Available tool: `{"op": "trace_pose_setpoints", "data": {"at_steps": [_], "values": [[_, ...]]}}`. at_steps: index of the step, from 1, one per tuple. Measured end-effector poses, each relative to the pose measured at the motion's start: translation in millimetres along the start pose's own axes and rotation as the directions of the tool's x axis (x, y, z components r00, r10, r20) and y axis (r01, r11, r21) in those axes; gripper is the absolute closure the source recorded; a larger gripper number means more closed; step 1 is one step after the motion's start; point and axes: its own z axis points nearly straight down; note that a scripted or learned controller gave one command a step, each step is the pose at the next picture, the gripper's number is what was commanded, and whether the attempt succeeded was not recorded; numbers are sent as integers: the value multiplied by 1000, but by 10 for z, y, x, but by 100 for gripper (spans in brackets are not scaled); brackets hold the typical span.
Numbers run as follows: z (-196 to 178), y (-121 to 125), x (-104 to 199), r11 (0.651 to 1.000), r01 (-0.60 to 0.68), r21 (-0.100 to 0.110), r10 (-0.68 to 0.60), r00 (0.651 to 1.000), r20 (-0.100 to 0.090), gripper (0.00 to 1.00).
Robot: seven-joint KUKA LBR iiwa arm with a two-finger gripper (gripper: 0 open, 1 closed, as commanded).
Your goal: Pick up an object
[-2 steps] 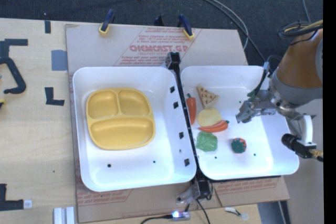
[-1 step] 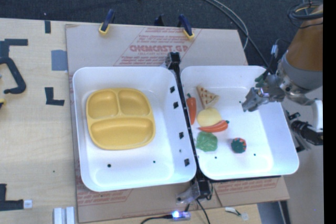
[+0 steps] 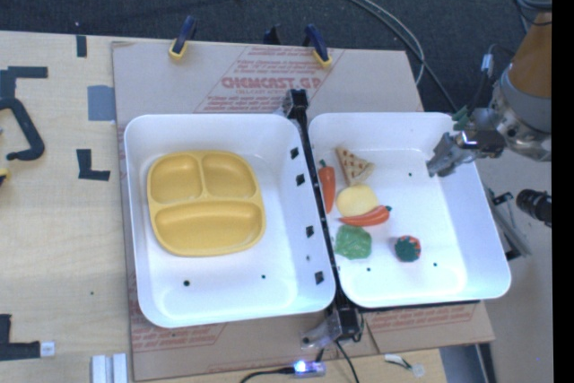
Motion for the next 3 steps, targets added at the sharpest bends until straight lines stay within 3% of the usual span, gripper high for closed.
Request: {"op": "trace_pose_setpoints", "data": {"at_steps": [3], "values": [[548,419,1492,1000,4,6,-4,1000,-1,100]]}}
